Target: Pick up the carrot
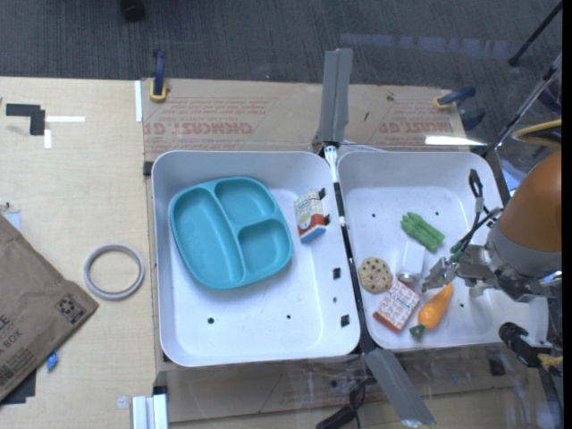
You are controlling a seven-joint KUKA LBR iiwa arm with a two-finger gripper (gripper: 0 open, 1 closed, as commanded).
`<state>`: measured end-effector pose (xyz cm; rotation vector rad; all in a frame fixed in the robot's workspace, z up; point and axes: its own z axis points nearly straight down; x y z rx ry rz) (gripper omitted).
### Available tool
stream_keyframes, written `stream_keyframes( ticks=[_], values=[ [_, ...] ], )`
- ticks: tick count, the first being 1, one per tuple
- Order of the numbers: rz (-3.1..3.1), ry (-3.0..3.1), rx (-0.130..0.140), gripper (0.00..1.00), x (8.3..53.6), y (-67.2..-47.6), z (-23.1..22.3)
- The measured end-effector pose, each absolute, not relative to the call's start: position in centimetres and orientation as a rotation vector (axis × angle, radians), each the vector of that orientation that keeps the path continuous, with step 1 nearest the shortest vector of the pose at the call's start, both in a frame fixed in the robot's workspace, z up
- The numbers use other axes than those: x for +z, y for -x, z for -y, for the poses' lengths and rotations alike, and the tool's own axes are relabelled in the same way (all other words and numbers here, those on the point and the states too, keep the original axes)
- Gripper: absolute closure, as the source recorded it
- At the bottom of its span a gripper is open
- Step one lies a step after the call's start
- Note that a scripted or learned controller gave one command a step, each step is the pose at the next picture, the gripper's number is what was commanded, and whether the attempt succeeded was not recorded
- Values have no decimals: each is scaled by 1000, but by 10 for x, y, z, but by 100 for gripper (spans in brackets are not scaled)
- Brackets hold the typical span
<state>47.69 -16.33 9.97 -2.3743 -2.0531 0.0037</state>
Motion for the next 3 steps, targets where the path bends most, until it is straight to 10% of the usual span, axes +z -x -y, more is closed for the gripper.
stream_keyframes(
  ticks=[1,2,3],
  values=[
    [2068,2362,3,0,91,-477,167],
    [2070,2366,-3,100,101,-479,167],
    [2030,2398,4,100,227,-518,73]
  ],
)
